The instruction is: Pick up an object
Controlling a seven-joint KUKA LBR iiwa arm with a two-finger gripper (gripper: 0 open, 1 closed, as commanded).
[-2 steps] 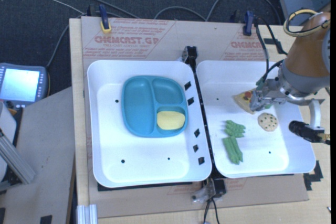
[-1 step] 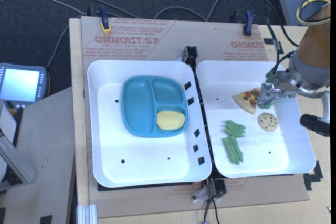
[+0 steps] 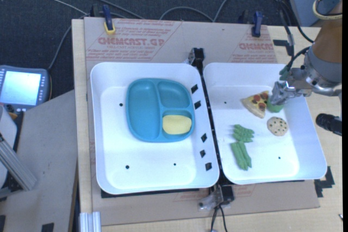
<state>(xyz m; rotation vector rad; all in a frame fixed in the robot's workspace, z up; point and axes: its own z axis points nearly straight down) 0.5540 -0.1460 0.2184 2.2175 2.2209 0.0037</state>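
Where gripper (image 3: 278, 96) hovers in right white plastic bin (image 3: 304, 168): small toy pizza slice (image 3: 255, 104), touching, at bin's rear. Prob. light, stiff plastic, slippery; pinch across crust. Jaws' state: cannot tell.

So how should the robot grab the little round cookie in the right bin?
The cookie lies flat on the floor of the right bin, apart from the pizza slice and the green beans. Probably best to come straight down from above and pinch across its round edge: being flat, it offers no side to hold, and there is bare floor all around for the fingers.
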